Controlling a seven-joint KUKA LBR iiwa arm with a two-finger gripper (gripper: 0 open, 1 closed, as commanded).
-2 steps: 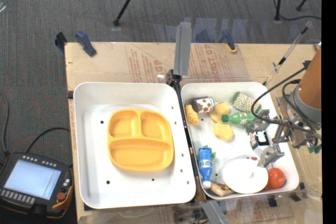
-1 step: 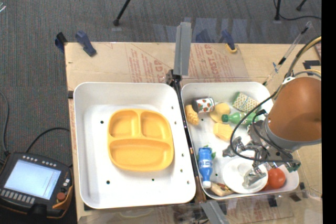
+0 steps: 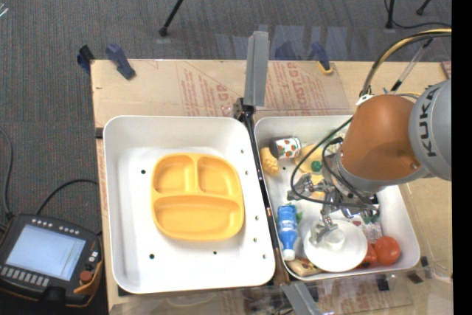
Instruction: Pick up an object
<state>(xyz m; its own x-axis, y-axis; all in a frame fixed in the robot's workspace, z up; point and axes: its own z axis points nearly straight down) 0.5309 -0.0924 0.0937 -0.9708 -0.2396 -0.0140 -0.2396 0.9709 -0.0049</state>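
Observation:
My gripper [image 3: 324, 229] hangs low in the right bin [image 3: 410, 231], under the orange band of the arm [image 3: 380, 138]. It sits just above the upper left rim of a round white dish [image 3: 338, 250]. A blue bottle with a white cap [image 3: 287, 229] lies to its left along the bin's wall. Red rounded objects [image 3: 386, 251] rest to the right of the dish. Farther back lie a small patterned cup [image 3: 286, 147] on its side, a yellow toy piece [image 3: 270, 161] and a green bit [image 3: 317, 167]. The arm hides part of the bin's middle.
The left bin [image 3: 122, 158] holds a yellow divided plate [image 3: 198, 196]. A grey upright post [image 3: 257, 74] stands behind the wall between the bins. A teach pendant [image 3: 48, 256] lies on the floor at lower left. Cables loop beside the wrist.

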